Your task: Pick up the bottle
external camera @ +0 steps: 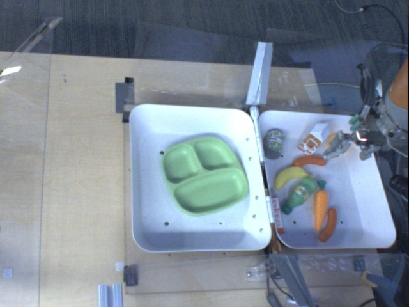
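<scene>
The bottle (300, 193) is green with a yellow label and lies on its side in the middle of the right bin (377, 235), cap toward the lower left. A banana (289, 175) touches it on the upper left and a carrot (320, 208) lies just to its right. My gripper (337, 146) hovers over the bin's upper right part, above and to the right of the bottle and well apart from it. It sits close to a red sausage (310, 161) and a small orange-and-white carton (314, 139). Nothing is seen in its grasp.
A grey-green can (274, 142) stands in the right bin's upper left corner. A second red sausage (328, 225) lies near its front. The left bin (147, 222) holds a green divided plate (204, 174). A metal bar (260, 75) rises behind the bins' shared wall.
</scene>
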